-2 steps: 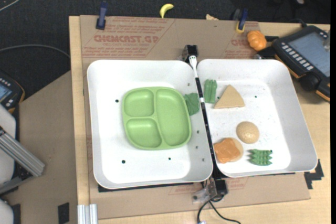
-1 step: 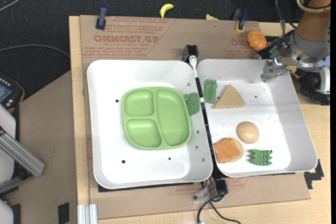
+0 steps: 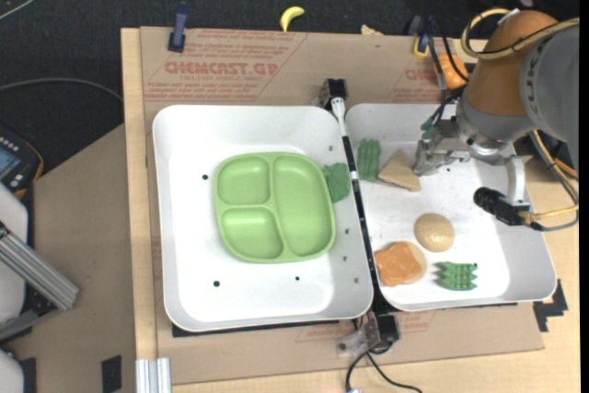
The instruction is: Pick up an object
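While the arm reaches into the right bin (image 3: 529, 281) from the right, the hand (image 3: 431, 156) sits low over the bin's upper-left area, just beside the tan wedge (image 3: 398, 170); fingers are too small and dark here to read, so cannot tell whether they are apart or together, and nothing is visibly between them. Nearest candidate object: the tan wedge, lying flat next to a green leafy piece (image 3: 368, 158) against the bin's left wall. Other candidates in the same bin: beige round roll (image 3: 433, 231), orange patty (image 3: 399, 263), green pea pod (image 3: 456, 275), all well apart from the hand. Left bin (image 3: 184, 198) carries a green divided plate (image 3: 274, 205). Judgement: the step in hand is the approach or descent onto the wedge. To do it well, centre the hand over the wedge's thicker part, straddle it across the narrow width, descend until nearly touching the bin floor, close, then lift straight up. Risk: a flat wedge may slip out or get pushed toward the wall.
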`<state>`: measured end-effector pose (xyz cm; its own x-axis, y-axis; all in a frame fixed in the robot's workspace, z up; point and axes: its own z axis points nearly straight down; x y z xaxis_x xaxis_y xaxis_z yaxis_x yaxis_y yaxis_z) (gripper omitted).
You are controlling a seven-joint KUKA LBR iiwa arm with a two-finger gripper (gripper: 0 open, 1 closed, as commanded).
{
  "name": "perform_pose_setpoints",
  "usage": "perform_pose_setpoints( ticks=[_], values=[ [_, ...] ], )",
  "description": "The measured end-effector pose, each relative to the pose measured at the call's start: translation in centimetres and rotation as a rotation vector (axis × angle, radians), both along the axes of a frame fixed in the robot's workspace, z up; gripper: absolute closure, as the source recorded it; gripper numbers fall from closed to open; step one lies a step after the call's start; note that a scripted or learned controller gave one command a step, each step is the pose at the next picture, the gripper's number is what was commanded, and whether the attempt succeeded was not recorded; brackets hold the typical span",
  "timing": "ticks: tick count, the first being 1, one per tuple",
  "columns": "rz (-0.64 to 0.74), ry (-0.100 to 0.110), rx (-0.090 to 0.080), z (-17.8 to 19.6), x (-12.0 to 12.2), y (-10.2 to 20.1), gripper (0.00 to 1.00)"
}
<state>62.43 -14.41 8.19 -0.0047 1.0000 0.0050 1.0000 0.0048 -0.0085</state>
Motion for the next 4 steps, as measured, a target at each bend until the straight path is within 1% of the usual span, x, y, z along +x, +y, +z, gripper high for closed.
perform_pose_setpoints(
  ticks=[1, 2, 3, 4],
  values=[
    [0.004, -0.018, -0.002, 11.0, -2.8, 8.6, 1.0],
    [0.006, 0.002, 0.001, 10.2, -12.6, 19.6, 1.0],
    [-0.003, -0.029, -0.002, 34.6, -14.4, 17.4, 1.0],
    [-0.004, -0.011, -0.005, 33.8, -14.5, 17.8, 1.0]
  ],
)
